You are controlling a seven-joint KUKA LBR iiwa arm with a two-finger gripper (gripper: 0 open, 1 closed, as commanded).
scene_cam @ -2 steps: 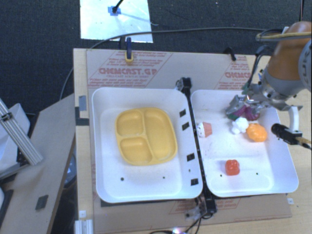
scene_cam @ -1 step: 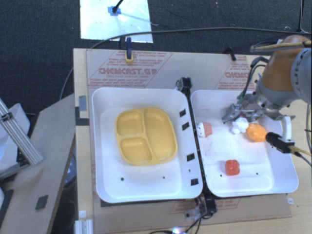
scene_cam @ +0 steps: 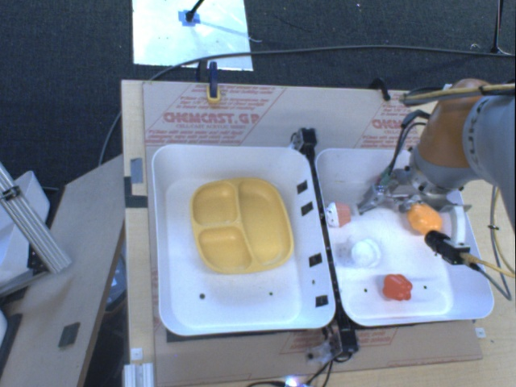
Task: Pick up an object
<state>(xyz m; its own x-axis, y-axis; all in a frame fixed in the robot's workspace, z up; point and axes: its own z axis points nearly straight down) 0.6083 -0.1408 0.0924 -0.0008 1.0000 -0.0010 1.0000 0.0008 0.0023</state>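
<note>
**A:** Which step is in hand?

**B:** The reach, I'd judge, not the lift. The arm (scene_cam: 463, 139) hangs over the right bin (scene_cam: 476, 301), and the hand (scene_cam: 401, 192) sits low near that bin's upper middle. Nothing shows between its parts, so I count no object as held. Whether the hand is open or closed, I cannot tell; it's too small and cluttered there.

**A:** What could it take?

**B:** Four candidates, all in the right bin. A yellow-orange rounded object (scene_cam: 424, 218) lies just beside the hand, toward the bin's right. A small white-and-orange piece (scene_cam: 339, 214) rests against the left wall, by the divider. A white round object (scene_cam: 364, 252) sits mid-bin, hard to read against the white floor. A red-orange object (scene_cam: 396, 286) lies near the front wall.

**A:** And the next move?

**B:** Probably centring over one object and descending. The yellow-orange one is nearest.

**A:** Room to work?

**B:** The yellow-orange and white objects have open floor around them. The white-and-orange piece is tight against the wall, leaving little space on that side. A dark cable end (scene_cam: 447, 247) runs just beside the yellow-orange object and could get in the way. The left bin (scene_cam: 173, 297) holds a yellow divided plate (scene_cam: 240, 224), well apart from all this.
</note>
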